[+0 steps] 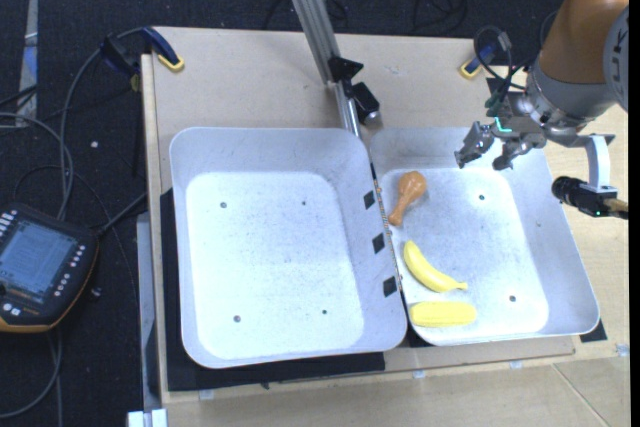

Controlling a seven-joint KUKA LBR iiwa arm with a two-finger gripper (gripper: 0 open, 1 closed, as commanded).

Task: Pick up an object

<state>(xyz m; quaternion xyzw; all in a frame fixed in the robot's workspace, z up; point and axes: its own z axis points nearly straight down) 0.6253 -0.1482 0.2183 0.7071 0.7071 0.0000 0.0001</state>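
The gripper (492,147) hung with jaws spread and nothing between them over the right bin (540,245), apparently poised above the banana (432,271)

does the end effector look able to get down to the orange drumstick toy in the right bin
Probably yes. The end effector hangs over the right bin's far edge, and the orange drumstick toy lies apart from the two yellow pieces, with open floor between.
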